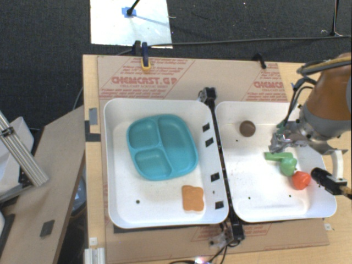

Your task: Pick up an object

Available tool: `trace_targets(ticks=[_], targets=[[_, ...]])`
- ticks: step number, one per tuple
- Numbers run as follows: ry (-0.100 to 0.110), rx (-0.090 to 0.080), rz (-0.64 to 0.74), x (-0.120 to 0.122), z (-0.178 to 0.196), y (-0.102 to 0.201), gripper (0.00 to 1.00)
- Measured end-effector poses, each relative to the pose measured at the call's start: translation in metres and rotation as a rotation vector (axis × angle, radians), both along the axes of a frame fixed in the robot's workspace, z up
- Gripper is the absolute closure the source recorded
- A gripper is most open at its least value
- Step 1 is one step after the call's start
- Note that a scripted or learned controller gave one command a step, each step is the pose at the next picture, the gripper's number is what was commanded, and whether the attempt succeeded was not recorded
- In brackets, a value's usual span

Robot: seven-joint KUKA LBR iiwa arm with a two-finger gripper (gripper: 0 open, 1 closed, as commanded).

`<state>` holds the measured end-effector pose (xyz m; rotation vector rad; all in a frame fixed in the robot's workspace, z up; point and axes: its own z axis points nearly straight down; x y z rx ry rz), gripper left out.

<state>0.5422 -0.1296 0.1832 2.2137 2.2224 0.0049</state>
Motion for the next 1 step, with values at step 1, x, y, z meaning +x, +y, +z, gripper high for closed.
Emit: trace_targets(ticks=[1], targets=[[0.000, 0.000, 0.000, 0.0070, 0.0476, -0.0069, 1.00]])
